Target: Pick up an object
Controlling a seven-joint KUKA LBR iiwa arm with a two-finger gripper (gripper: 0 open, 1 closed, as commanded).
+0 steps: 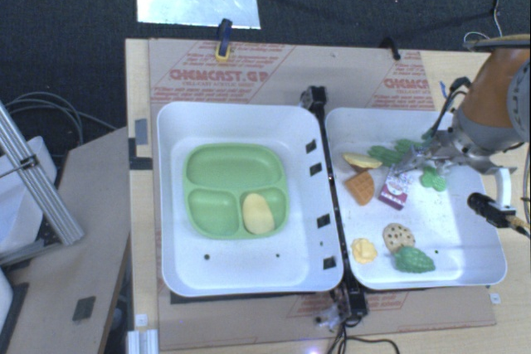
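One arm [498, 104] angled low over right bin [489, 261], jaws' state unclear

Grey arm [498, 108] reaches in, gripper [412, 166] lowered.

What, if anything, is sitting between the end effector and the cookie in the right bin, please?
Nothing visible blocks it. The end effector sits low among the green leafy pieces and the small packet, at the far side of the right bin. The cookie lies nearer the camera, with bare bin floor between it and the packet.
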